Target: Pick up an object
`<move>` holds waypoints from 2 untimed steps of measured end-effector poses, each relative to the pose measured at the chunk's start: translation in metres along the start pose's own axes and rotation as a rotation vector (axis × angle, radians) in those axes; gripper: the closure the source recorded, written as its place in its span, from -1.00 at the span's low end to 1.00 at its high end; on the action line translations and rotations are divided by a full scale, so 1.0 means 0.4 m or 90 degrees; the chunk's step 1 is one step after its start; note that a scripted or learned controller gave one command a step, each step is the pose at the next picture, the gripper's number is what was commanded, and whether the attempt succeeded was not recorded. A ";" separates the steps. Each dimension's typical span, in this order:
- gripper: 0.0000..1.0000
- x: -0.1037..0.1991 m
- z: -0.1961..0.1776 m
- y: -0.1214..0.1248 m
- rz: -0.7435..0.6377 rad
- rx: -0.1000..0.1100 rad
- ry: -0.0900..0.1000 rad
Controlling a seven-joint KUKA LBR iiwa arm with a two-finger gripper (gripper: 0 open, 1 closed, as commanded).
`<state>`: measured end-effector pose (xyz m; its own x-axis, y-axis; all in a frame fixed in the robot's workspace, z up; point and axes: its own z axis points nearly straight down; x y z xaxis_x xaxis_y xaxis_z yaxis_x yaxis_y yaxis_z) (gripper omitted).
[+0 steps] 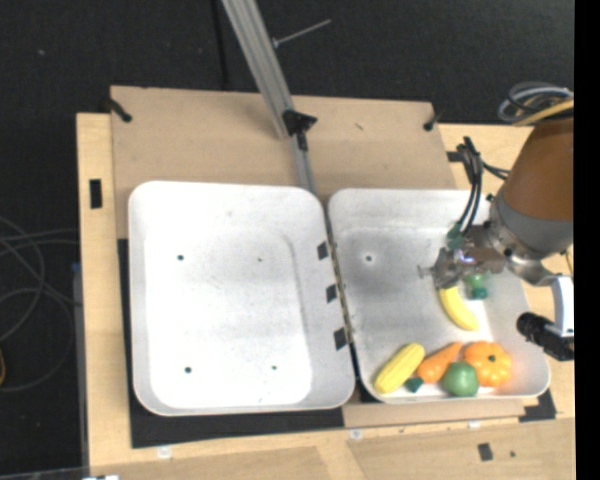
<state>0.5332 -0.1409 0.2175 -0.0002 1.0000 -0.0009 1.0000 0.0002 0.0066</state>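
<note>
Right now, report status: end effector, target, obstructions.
End effector low in right bin, over banana. Nothing seen held. Corn, carrot, green fruit, orange pumpkin clustered at near wall. Left bin alongside.

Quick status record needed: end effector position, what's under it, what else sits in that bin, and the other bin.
end effector: low over the right bin, upper right part
nearest item: banana, just below it, by a small green piece
grasp: cannot confirm
front edge cluster: corn cob, carrot, green round fruit, orange pumpkin
left bin: white
</note>
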 end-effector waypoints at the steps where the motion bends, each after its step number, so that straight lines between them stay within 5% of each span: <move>1: 1.00 -0.007 -0.154 -0.007 0.000 0.000 0.000; 2: 1.00 0.113 -0.164 0.016 -0.002 0.003 0.001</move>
<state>0.5393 -0.0956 0.2833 -0.0039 1.0000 0.0006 1.0000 0.0039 0.0014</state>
